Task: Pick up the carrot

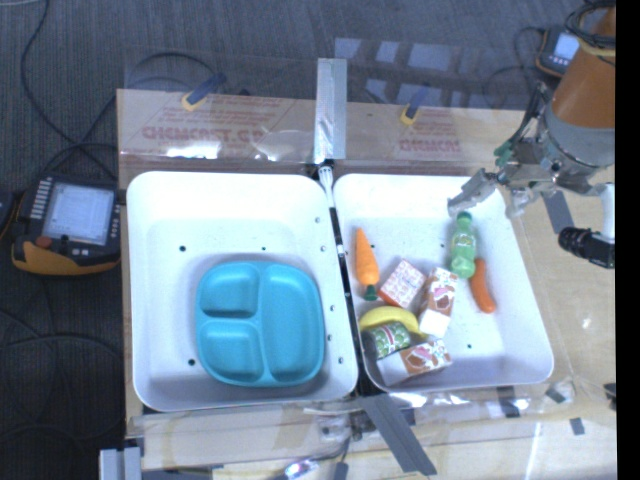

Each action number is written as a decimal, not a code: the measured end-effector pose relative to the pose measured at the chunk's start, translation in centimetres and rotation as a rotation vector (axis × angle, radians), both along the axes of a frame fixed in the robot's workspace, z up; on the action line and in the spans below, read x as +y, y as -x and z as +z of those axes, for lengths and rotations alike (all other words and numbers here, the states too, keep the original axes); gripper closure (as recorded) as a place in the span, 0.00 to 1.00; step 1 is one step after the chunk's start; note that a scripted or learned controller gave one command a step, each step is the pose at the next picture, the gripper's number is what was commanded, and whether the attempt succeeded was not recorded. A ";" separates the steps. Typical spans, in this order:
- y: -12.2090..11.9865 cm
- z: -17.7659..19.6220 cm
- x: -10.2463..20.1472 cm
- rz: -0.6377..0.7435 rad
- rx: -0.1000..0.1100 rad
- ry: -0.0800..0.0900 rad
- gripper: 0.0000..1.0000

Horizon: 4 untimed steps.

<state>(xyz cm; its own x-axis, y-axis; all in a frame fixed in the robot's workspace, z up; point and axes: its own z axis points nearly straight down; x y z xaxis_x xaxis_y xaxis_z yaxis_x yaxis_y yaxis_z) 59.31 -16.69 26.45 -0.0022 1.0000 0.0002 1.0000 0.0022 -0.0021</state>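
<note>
Not picked up yet. Carrot (366, 257) lying in right bin (520, 353), by its left wall, near the table's middle. Pincer (495, 192) spread apart, holding nothing, over the bin's far right corner. Reaching and grabbing left.

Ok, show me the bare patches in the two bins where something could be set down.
Left bin: bare floor rings the blue divided plate, widest along the far wall. Right bin: bare between the carrot and green bottle, and the near right corner. Crowded around the banana and cartons.
</note>
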 end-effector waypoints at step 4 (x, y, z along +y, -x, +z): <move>-1.1 -16.4 6.5 0.225 -0.019 0.002 1.00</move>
<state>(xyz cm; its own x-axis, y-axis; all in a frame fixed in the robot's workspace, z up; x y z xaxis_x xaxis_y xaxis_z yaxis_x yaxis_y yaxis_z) 60.40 -10.16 10.09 -0.2252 0.9743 -0.0043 0.9742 0.2253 0.0164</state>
